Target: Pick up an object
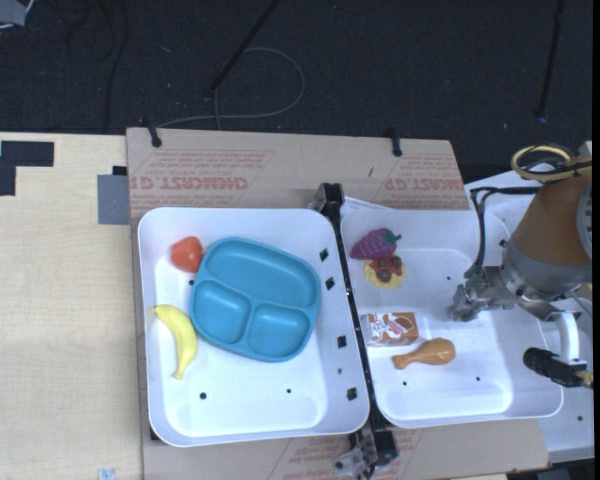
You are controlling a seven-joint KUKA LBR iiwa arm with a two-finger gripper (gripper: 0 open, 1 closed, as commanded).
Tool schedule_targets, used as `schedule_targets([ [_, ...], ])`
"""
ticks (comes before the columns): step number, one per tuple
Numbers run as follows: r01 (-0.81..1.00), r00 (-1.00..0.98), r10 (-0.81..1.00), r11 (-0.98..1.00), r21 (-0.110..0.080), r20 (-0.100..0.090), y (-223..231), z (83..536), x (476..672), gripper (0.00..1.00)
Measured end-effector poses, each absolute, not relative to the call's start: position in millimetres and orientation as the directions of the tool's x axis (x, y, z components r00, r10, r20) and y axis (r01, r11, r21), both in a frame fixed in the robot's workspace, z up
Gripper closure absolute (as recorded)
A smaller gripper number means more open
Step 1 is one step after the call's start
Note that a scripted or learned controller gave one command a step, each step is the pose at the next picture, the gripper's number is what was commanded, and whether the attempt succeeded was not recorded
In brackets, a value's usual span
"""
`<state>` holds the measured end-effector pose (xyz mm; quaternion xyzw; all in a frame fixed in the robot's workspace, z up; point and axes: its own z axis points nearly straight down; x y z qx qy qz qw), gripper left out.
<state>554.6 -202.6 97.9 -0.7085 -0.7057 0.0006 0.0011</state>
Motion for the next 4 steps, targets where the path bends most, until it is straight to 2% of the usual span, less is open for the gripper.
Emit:
schedule_targets([
  [2, 1.000, -0.002, 1.000, 0.002, 0.002, 0.000, -202.2, 200.5, 556.3, 1.00],
  [3, 1.000, -0.002, 1.000, 0.002, 0.001, 0.000, -203.0, 224.4, 556.6, 1.00],
  [4, 1.000, -0.005, 1.000, 0.005, 0.000, 0.002, -154.1, 233.8, 570.2, 1.00],
])
